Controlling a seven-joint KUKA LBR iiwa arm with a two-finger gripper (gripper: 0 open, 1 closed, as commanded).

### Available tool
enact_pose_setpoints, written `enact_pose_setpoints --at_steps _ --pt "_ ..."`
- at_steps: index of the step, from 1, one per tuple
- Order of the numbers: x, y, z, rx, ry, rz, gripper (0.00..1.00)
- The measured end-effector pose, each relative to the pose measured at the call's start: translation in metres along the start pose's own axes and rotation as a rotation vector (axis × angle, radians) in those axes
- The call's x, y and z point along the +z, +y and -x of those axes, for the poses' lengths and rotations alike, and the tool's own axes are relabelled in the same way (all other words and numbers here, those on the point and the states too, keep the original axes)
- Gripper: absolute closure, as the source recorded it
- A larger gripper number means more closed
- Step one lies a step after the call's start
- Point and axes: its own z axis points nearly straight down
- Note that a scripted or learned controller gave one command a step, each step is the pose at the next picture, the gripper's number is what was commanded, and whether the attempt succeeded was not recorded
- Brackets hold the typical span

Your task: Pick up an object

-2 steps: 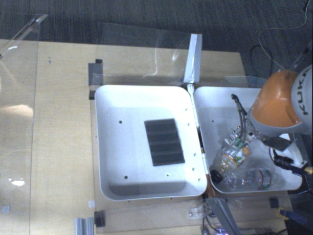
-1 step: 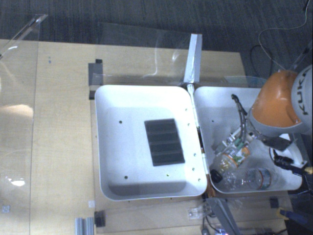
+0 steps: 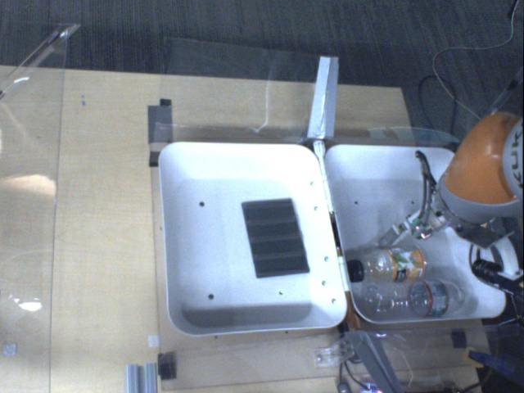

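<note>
While pincer hovers, bottle lies.

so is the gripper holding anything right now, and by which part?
Cannot be told. The gripper sits low in the right bin, just above the clear bottle lying there, but no object shows between its fingers.

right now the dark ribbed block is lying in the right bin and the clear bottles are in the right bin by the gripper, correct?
Not quite. The camera view shows the dark ribbed block lying in the left bin, not the right one. The clear bottles are indeed in the right bin by the gripper.
</note>
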Motion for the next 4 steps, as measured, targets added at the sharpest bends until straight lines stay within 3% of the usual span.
enact_pose_setpoints --at_steps 1,2,3,4 --pt "-0.002 0.009 -0.067 -0.133 -0.004 0.006 0.0" --pt "-0.014 0.013 -0.066 -0.134 -0.013 0.018 1.0" --pt "-0.014 0.013 -0.066 -0.134 -0.013 0.018 0.0" --pt "0.001 0.066 -0.005 0.189 0.0 -0.001 0.0"
